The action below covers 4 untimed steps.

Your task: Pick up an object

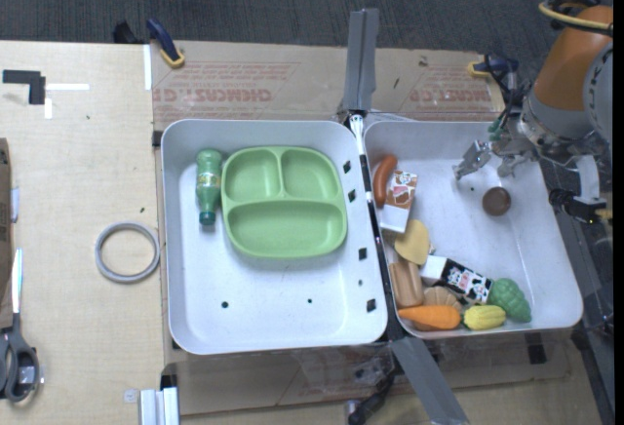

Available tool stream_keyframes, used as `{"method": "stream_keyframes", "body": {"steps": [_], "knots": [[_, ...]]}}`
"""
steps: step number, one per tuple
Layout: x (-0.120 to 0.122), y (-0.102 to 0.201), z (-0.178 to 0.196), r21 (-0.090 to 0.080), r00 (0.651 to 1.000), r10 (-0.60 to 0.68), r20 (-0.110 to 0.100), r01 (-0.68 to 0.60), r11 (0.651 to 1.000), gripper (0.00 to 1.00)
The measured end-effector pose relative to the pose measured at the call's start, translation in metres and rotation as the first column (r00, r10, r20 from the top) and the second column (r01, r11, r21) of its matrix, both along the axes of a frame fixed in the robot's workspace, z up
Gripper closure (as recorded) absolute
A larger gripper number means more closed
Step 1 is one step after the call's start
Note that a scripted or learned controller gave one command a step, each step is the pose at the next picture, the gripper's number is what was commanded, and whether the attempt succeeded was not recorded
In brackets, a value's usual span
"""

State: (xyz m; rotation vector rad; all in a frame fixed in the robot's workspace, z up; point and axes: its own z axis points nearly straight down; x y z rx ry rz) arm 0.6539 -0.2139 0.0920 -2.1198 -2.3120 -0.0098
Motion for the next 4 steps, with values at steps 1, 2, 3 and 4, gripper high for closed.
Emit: {"method": "stream_keyframes", "body": {"steps": [1, 2, 3, 4], "knots": [[-0.039, 0.000, 0.002, 0.001, 0.998, -0.057, 0.001, 0.057, 0.998, 0.00], [-0.051, 0.000, 0.001, 0.002, 0.995, -0.100, 0.002, 0.100, 0.995, 0.00], [-0.061, 0.002, 0.001, -0.003, 0.999, -0.042, 0.001, 0.042, 0.999, 0.00], [-0.032, -0.001, 0.000, 0.001, 1.000, -0.015, -0.001, 0.015, 1.000, 0.00]]}}
